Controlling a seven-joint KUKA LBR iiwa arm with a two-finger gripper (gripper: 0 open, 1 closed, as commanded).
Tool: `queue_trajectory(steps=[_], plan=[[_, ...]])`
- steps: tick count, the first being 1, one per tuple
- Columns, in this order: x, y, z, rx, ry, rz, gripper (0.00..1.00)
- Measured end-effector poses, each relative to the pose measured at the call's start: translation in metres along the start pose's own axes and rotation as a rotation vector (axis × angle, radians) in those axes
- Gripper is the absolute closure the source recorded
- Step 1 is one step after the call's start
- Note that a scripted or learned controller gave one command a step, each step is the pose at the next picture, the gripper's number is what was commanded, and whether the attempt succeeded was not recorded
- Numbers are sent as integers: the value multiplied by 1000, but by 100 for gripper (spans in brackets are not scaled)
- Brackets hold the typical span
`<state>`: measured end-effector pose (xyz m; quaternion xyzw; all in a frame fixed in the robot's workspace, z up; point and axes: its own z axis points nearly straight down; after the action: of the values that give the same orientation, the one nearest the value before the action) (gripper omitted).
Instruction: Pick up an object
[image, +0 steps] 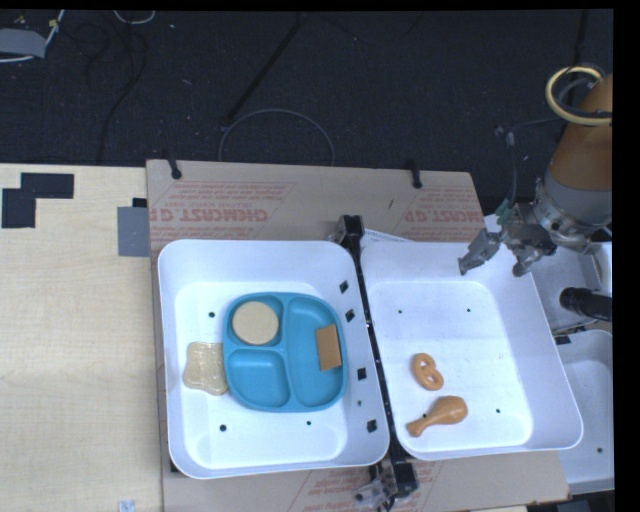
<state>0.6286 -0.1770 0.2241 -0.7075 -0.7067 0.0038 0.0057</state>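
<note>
A: Where is the tan plastic drumstick-shaped toy (439, 415) found, and how is it laid?

B: It is seen in the right-hand shallow white bin (520, 340), toward six o'clock on the floor. Its long axis is run from eight o'clock to two o'clock, the thin handle end being pointed at eight and the bulbous end at two. A smooth, glossy orange-tan surface is shown.

A: What is placed beside it?

B: A small orange pretzel-shaped piece (428, 371) is set just at twelve o'clock of it, apart from it.

A: And the pincer (500, 258)?

B: It is held over the bin's one o'clock corner, its two grey fingers spread apart, with nothing gripped between them.

A: The other bin?

B: A blue three-compartment plastic tray (283, 385) is held in the left-hand white bin (190, 290), with a beige sponge-like piece (205, 368) touching it at nine o'clock.
</note>
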Motion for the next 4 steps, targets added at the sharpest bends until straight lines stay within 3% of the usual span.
queue_trajectory(steps=[1,3,4], plan=[[0,3,-7,-13,-3,-2,0],[0,6,119,-6,-1,-1,0],[2,6,138,-9,-2,-3,0]])
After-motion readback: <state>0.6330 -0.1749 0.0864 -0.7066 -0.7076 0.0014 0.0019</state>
